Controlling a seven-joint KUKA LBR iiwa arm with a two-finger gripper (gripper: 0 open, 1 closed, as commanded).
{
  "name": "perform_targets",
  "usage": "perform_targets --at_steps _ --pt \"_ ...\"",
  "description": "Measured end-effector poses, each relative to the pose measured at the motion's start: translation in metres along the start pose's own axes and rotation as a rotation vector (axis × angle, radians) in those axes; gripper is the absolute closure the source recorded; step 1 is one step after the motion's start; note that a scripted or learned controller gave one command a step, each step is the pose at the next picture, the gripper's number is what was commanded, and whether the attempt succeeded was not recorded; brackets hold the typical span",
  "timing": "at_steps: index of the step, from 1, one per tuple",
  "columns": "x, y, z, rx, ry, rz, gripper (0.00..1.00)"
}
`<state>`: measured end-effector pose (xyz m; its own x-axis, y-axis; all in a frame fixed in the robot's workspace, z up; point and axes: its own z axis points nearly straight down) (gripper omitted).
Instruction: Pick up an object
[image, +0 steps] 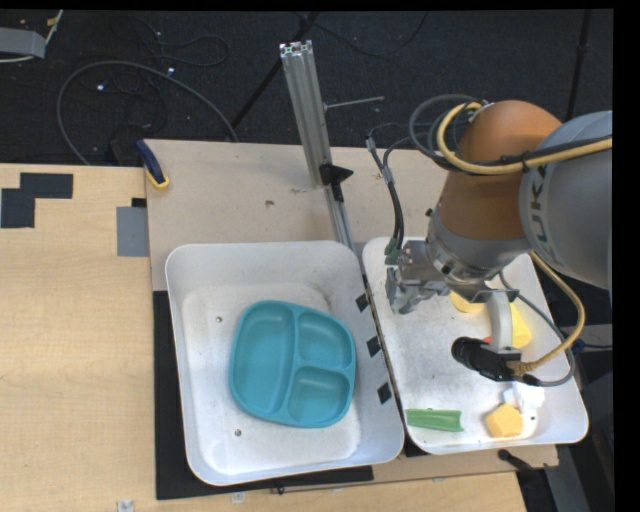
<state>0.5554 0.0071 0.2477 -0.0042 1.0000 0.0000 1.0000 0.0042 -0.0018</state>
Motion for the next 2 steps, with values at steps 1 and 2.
perform_targets --at_steps 1,2 --pt "0.045 0.000 0.007 0.003 0.001 0.000 1.00" --pt "0.096 0.002 0.008 0.001 0.000 0.000 1.00"
